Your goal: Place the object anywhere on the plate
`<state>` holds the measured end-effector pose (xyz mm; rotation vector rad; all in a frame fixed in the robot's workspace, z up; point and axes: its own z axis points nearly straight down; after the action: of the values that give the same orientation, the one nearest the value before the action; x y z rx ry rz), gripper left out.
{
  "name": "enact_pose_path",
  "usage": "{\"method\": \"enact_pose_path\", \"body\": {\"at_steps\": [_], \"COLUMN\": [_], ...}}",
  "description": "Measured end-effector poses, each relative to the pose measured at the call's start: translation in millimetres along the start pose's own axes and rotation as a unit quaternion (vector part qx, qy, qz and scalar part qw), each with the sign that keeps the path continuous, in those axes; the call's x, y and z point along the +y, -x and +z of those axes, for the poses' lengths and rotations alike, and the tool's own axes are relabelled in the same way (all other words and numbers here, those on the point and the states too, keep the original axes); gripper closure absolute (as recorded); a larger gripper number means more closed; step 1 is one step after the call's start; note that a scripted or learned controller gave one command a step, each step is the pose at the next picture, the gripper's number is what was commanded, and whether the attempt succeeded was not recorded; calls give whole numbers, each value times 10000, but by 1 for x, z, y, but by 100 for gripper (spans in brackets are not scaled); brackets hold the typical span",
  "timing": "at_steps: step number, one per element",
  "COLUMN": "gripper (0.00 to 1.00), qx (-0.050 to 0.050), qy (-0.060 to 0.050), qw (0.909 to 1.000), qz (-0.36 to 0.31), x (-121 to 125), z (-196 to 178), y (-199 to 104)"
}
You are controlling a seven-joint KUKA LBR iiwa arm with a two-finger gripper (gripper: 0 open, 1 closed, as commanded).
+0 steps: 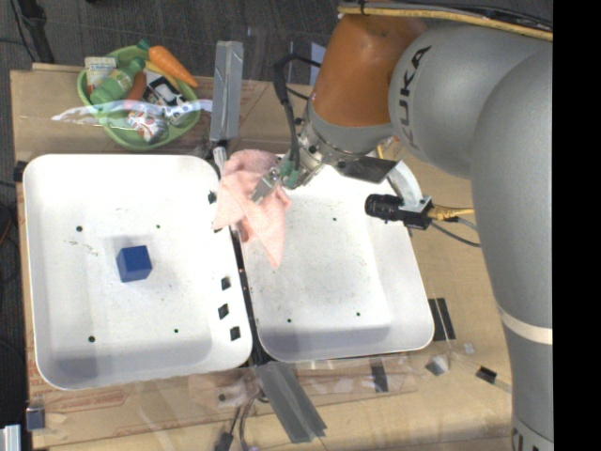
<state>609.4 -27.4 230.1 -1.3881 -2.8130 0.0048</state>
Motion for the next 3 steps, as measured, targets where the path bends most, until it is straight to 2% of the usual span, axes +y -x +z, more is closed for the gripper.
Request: {"method": "enact_pose_path", "body": {"at_steps": [1,2,3], "gripper": [100,100,100], "qx": [-8,-6,-8], "qy": [4,0,-1], "qw": [9796,9190,8962], "qz": [-2010,-3942,-4437], "x": [13,38,47], "z": [-9,-7,-2], "y": [-46,-93,-144]}}
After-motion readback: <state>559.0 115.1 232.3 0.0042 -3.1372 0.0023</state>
